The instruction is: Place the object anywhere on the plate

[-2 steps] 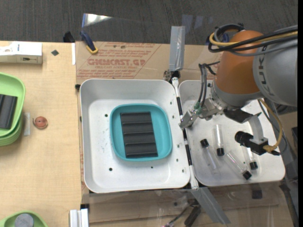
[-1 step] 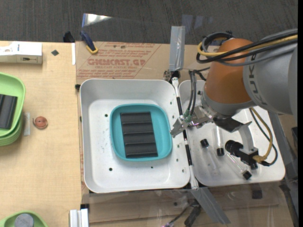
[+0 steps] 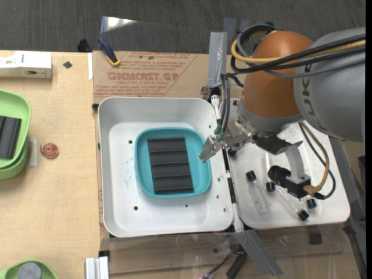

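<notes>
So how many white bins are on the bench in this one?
2. The left bin holds a teal plate with a black ridged object lying on it. The right bin sits directly beside it, partly covered by the arm.

floor (image 3: 145, 4): dark grey carpet | bench (image 3: 58, 214): pale wood | cardboard sheet (image 3: 151, 74)

A robot lab is shown. A big grey and orange robot arm (image 3: 325, 68) is set up at a wooden bench (image 3: 58, 202). One white bin (image 3: 116, 214) is placed beside a second white bin (image 3: 334, 211), and a cardboard sheet (image 3: 151, 74) is laid behind them.
</notes>
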`<control>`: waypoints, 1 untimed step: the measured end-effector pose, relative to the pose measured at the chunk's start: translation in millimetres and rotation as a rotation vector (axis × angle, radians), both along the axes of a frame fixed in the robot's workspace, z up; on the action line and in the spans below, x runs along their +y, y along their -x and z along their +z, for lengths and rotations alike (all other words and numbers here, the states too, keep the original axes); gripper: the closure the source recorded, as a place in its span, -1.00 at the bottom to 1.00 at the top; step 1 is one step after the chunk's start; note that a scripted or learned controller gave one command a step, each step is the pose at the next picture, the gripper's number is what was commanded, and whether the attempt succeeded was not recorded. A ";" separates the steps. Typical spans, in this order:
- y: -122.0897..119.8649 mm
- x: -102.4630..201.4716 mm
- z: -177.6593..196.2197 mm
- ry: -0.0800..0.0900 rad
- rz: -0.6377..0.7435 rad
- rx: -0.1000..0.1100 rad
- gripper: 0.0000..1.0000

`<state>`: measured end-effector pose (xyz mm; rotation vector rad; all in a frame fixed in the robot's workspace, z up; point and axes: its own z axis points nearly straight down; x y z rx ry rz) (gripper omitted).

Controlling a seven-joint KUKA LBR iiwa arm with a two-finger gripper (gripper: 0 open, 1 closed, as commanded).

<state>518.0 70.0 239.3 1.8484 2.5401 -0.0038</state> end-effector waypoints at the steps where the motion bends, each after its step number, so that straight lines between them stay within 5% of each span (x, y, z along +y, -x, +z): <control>1: -14.8 -60.1 -12.2 0.001 -0.045 0.002 -1.00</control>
